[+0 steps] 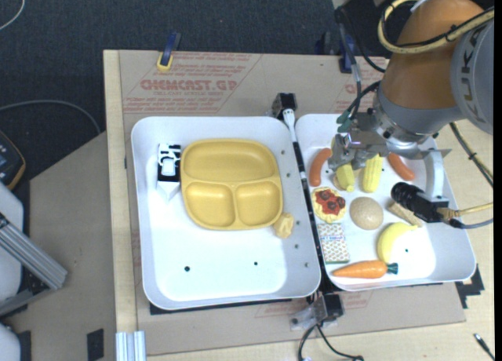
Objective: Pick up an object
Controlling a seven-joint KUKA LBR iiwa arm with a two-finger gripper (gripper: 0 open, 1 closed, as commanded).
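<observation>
Glossy plastic play food crowds the right bin [463, 261], where the tool [351, 155] sits low over a ridged yellow corn cob [372, 173]; its grip cannot be made out. Left, a moulded yellow three-compartment tray [231, 180]. The counter [188, 85] sheet reads "CHEMCAST GP".

1. The brown board [235, 85] under the bins bears faded red print reading "CHEMCAST GP", with smaller lines below too faint to read.
2. Letters on the arm [471, 61] are cut off and illegible.
</observation>
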